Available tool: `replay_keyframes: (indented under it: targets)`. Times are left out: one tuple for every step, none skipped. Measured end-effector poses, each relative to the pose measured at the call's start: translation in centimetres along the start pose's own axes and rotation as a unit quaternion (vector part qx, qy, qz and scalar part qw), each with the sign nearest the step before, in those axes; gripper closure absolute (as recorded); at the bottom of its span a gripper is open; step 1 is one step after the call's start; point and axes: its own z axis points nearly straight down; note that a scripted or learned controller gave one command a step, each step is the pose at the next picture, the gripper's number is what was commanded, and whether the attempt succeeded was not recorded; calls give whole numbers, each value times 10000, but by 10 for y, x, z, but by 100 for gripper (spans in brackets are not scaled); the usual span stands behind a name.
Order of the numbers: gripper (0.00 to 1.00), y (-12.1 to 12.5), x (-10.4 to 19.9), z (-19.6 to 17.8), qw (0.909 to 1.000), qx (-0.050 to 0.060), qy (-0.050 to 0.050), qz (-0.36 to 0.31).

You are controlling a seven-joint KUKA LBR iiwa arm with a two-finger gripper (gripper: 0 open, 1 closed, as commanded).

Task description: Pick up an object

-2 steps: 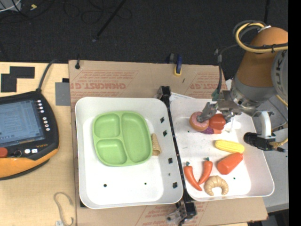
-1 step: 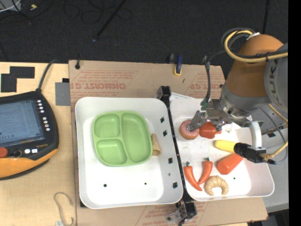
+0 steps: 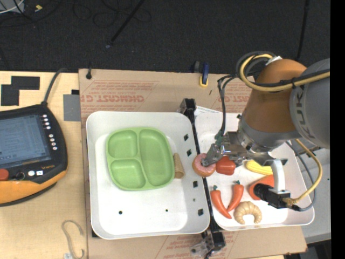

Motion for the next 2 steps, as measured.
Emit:
replay_keyframes:
  targets:
    - [100,-17,53,-5,10000,-12,3,-13]
    - [100,-14,38,-10,10000,-19,-13,4]
